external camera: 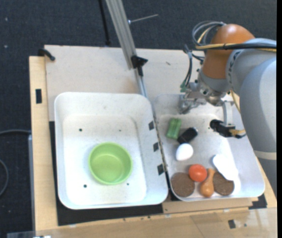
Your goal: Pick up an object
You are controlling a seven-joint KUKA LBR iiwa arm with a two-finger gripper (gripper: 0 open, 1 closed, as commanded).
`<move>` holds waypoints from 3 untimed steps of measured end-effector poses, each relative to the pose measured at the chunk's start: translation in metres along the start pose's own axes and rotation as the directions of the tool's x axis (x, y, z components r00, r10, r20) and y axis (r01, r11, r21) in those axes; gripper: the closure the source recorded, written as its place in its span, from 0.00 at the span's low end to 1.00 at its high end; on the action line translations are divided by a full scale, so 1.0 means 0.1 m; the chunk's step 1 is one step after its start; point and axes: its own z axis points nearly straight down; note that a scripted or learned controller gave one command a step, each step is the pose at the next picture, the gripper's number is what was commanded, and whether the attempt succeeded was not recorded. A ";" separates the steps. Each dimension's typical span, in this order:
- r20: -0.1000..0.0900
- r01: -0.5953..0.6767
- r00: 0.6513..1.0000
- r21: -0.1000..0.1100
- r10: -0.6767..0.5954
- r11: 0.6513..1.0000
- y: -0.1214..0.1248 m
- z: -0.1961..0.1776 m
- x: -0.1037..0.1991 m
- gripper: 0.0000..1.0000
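Note:
My gripper (186,105) hangs over the far end of the right bin (250,170), with nothing seen in it. Just in front of it lie a green block (174,128) and a small black object (188,134), side by side. Nearer the camera sits a white egg (184,152). Along the bin's front edge are a red tomato (197,172), two brown discs (183,183) (223,186), an orange pear-shaped piece (208,185) and a white lump (225,165).
The left bin (71,108) holds a green bowl (110,163). A slanted metal rail (123,31) rises behind the bins, ending near the gap between them. The grey arm (259,98) covers the right bin's right side.

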 end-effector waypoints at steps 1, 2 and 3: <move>-0.003 -0.004 1.000 -0.001 0.004 1.000 -0.06 -0.49 -0.05 1.00; -0.002 -0.006 1.000 -0.002 0.006 1.000 -0.11 -0.96 -0.08 1.00; -0.002 -0.003 1.000 -0.003 0.003 1.000 -0.09 -1.49 -0.10 1.00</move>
